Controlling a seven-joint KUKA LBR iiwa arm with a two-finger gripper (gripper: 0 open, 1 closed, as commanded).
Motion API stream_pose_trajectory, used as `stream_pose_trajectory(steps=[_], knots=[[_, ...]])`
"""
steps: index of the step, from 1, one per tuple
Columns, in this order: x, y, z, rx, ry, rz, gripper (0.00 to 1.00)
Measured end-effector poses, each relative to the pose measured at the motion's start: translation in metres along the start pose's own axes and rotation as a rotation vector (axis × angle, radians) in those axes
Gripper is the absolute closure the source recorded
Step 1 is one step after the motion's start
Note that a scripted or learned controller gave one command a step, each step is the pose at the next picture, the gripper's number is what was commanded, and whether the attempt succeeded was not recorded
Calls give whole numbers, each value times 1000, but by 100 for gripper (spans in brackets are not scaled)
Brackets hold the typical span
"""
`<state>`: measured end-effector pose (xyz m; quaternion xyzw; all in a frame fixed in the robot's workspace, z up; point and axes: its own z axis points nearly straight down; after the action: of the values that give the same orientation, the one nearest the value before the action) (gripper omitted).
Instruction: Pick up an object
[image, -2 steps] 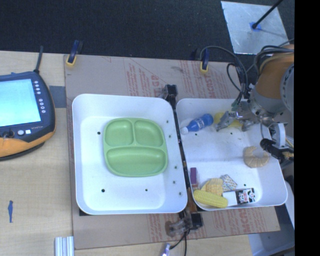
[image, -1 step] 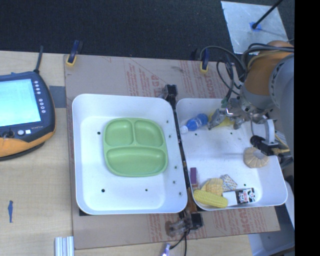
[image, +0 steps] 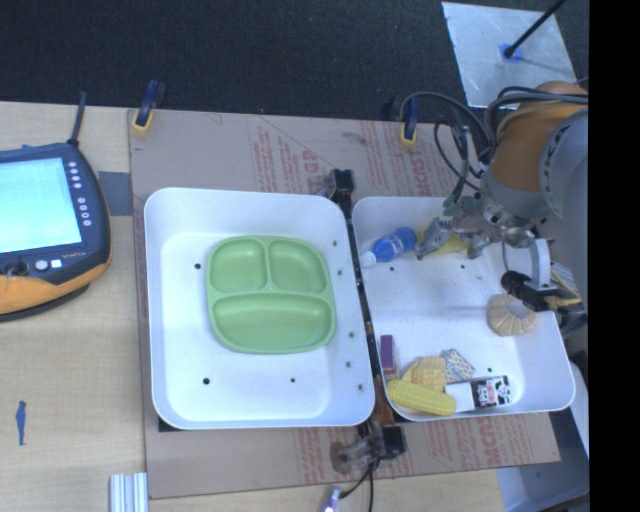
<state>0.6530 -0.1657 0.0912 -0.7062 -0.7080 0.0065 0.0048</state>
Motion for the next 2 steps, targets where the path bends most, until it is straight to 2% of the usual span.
stream_pose_trajectory(steps=[1,2], knots=[[-3,0,0,-1,3,0,0],[-30,1,1,5,17,-3,0]])
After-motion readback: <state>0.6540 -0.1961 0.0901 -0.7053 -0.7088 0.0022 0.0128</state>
